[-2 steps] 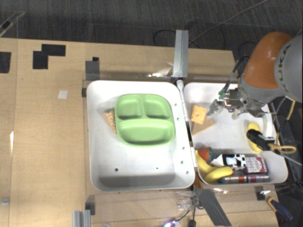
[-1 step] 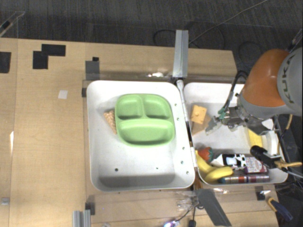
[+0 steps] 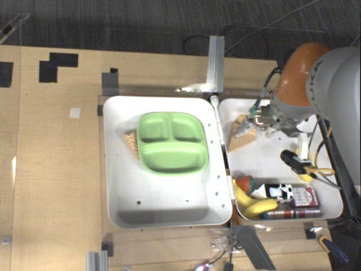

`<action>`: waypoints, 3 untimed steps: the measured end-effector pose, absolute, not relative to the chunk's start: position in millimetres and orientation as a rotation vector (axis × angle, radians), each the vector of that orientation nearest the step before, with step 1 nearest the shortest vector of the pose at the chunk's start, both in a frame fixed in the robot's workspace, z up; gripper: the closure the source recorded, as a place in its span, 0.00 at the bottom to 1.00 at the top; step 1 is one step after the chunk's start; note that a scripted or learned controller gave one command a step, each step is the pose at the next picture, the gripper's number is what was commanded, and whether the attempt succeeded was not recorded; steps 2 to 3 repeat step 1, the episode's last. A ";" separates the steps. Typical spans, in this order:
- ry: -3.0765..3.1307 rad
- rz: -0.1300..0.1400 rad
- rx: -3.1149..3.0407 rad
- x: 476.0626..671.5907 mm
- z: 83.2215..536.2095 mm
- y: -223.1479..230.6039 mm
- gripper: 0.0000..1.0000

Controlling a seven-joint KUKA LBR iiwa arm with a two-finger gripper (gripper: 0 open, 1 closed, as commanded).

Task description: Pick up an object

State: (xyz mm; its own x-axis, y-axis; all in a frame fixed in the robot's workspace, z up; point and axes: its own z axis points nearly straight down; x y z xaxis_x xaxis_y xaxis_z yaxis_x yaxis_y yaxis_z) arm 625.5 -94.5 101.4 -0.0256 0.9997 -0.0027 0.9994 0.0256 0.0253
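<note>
The grey arm with its orange band reaches in over the right shallow white bin [image 3: 333,208] on the wooden desk [image 3: 51,168]. Its pincer [image 3: 252,123] hangs low at that bin's upper left, just above a tan wedge-shaped block [image 3: 241,140]; whether anything is gripped cannot be told. Along the bin's near edge lie a yellow banana [image 3: 254,205] and a dark red marker pen [image 3: 293,213]. The left white bin [image 3: 163,208] holds a green sectioned plastic plate [image 3: 171,141].
</note>
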 end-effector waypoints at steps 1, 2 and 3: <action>2.236 0.038 2.171 628.9 114.3 -92.3 1.00; 2.236 0.038 2.171 628.9 114.3 -92.3 1.00; 2.236 0.038 2.171 628.9 114.3 -92.3 1.00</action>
